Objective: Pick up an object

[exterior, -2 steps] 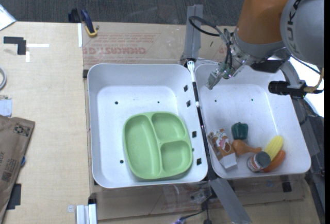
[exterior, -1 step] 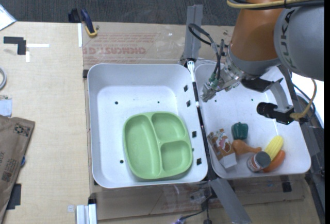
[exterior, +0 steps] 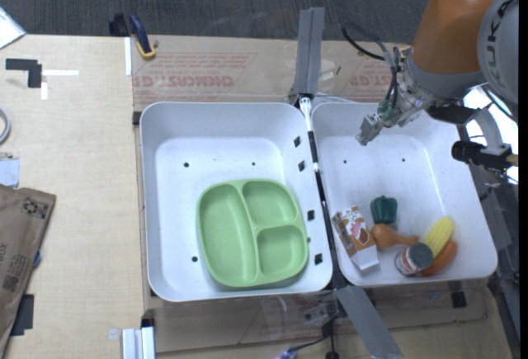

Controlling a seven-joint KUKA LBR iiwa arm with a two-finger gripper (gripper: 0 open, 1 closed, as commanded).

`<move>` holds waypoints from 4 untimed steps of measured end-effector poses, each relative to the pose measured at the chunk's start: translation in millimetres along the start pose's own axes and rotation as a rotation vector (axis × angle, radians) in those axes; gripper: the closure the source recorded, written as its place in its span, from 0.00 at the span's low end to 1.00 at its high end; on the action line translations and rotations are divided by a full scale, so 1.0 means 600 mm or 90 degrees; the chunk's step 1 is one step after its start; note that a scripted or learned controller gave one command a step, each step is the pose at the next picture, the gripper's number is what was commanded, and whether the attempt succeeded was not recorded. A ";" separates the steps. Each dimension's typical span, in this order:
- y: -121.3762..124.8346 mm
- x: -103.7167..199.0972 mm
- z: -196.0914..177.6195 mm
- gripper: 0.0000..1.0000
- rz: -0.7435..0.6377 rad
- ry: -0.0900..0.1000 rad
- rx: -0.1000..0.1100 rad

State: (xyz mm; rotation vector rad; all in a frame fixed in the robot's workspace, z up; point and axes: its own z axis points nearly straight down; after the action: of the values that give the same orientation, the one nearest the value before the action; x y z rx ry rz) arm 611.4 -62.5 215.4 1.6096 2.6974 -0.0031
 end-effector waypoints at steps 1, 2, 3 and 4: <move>0.050 -0.076 -0.063 1.00 -0.051 -0.001 -0.001; 0.005 -0.030 0.009 1.00 0.088 0.001 0.000; -0.074 0.041 -0.040 1.00 -0.087 0.001 0.000; -0.061 -0.016 0.006 1.00 -0.212 0.000 -0.001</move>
State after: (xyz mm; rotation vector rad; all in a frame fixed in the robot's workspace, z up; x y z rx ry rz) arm 583.7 -88.2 212.2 1.1410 2.9267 -0.0008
